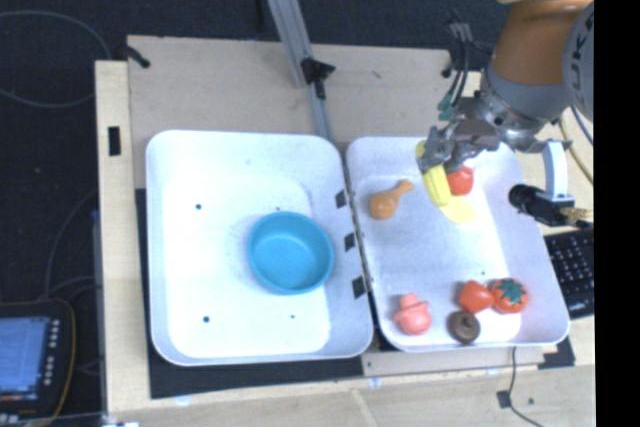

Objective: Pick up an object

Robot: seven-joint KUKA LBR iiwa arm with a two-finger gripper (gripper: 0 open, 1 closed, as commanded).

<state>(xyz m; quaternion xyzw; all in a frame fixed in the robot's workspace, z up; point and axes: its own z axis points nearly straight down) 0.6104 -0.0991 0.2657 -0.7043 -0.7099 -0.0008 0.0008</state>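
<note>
blue bowl [290, 252], white bins [180, 165], pink toy [411, 314]

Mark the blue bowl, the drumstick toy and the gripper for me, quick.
blue bowl [290, 252]: camera view, on the bowl's inner floor, left bin.
drumstick toy [388, 200]: camera view, on its rounded meaty end, right bin.
gripper [445, 155]: camera view, between its fingertips, above the yellow and red toys.

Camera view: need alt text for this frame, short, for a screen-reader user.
The arm's gripper hangs over the far end of the right bin, just above a yellow toy and a small red piece. The same bin has a tan drumstick-shaped toy and, at its near edge, pink, brown and red-orange toys. The left bin holds a blue bowl.
</note>
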